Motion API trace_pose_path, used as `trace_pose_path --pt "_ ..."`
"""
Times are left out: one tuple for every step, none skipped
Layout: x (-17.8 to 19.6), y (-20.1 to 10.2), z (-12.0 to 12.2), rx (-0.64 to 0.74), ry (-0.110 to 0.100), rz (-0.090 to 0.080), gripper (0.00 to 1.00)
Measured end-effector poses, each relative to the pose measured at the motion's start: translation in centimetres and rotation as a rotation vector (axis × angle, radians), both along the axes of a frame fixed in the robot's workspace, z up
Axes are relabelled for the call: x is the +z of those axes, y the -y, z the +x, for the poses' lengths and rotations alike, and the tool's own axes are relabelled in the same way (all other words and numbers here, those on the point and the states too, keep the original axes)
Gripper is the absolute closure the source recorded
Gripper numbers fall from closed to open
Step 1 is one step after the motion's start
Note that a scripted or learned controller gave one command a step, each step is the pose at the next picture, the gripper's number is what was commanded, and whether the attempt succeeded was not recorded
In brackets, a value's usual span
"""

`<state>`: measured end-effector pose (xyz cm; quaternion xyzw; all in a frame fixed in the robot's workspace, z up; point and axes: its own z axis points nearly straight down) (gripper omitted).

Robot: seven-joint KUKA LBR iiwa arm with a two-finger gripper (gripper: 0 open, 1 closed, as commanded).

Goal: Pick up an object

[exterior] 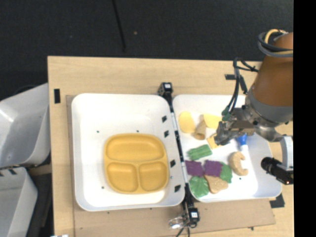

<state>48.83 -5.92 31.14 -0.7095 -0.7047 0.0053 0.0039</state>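
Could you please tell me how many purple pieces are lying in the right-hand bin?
2. One purple piece lies near the bin's left wall; the other purple piece touches its right side, both below a green piece. More could be hidden under the gripper.

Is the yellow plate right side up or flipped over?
Right side up: the yellow plate lies flat in the left bin, its three hollow sections facing up.

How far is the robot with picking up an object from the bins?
Done: the gripper has been brought over the right bin, low among the small objects near a yellow piece. In hand: nothing is visibly held. Left: gripping and lifting one object. The pieces, such as the green block, lie in the bin, and the yellow tray sits in the left bin.
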Motion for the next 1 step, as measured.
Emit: trace_pose_path --pt "-11.74 1.81 -0.16 0.004 0.0 0.002 1.0"
